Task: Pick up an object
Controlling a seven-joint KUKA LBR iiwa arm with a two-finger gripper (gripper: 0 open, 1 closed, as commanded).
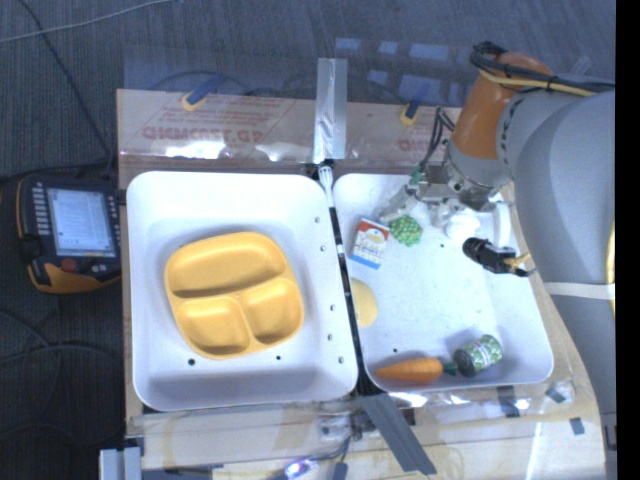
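My gripper [425,196] hangs over the back of the right bin [520,313], coming in from the upper right. Just below it lies a green bumpy ball [407,231]; whether the two touch is unclear. Left of the ball, a small white carton with red and blue print [371,243] rests near the bin's left wall. An orange carrot [410,370] and a green can [478,355] lie along the front wall. A pale yellow disc [364,303] leans at the left wall.
The left bin [150,268] holds a yellow divided plate [234,293]. A pendant with a screen [70,230] sits on the floor to the far left. The arm's grey body [570,198] covers the right bin's right side.
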